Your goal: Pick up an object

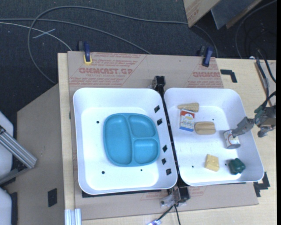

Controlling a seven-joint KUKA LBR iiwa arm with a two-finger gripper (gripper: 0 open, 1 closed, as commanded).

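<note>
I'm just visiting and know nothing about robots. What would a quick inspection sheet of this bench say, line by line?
Surface: pale wooden bench bearing left white bin and right white bin.
Job's things: tan wedge, red-white-blue carton, tan oval block, yellow cube, dark green lump, all in right bin.
Clutter: blue three-compartment plastic tray in left bin.
Grippers: gripper low over right bin's right side.
Cables: thin cables on dark floor.
Surroundings: blue clamps, cardboard box.
</note>
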